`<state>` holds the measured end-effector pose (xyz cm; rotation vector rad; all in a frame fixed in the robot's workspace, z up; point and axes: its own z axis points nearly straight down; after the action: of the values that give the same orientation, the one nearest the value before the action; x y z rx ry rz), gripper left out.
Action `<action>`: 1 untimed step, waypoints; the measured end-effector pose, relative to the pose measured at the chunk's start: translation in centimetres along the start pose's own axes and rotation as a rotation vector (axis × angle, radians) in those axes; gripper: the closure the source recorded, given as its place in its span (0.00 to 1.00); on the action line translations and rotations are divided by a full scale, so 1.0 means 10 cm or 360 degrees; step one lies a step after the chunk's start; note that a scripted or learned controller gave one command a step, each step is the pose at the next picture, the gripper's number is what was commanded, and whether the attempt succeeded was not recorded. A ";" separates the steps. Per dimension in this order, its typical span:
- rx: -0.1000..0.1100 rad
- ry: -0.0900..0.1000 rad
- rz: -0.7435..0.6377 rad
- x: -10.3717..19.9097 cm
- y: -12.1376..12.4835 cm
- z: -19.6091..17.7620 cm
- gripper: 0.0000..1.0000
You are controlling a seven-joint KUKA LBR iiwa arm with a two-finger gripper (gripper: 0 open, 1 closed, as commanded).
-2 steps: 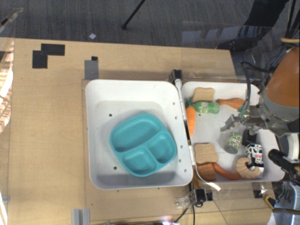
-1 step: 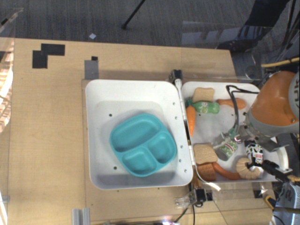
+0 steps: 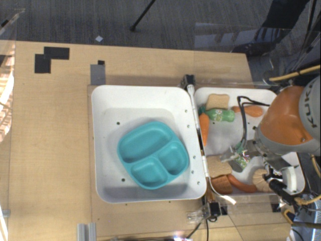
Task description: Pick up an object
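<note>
Two bins on table; arm low over right bin, food toys crowded there.

Left bin (image 3: pixel 100 134) holds just a teal divided plate (image 3: pixel 153 154), so targets sit in the right bin (image 3: pixel 220 92), the side the arm reaches from. Gripper (image 3: pixel 239 158) low among items near the bin's front half; cannot tell whether the fingers are apart or together, no item visibly between them. Likely target (judgement): sausage (image 3: pixel 241 185), just beside the gripper toward front wall, lying flat, long axis roughly left-right, slightly slanted. Carrot (image 3: pixel 204 129) lies along left wall, long axis front-to-back. Green vegetable (image 3: pixel 220 115) and bread slice (image 3: pixel 217 101) at the back.
</note>
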<state>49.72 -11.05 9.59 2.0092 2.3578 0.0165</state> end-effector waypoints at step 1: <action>-0.0013 -0.0001 -0.0008 0.00 0.04 -0.11 1.00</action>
<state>50.09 -10.93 10.72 1.9998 2.3583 0.0251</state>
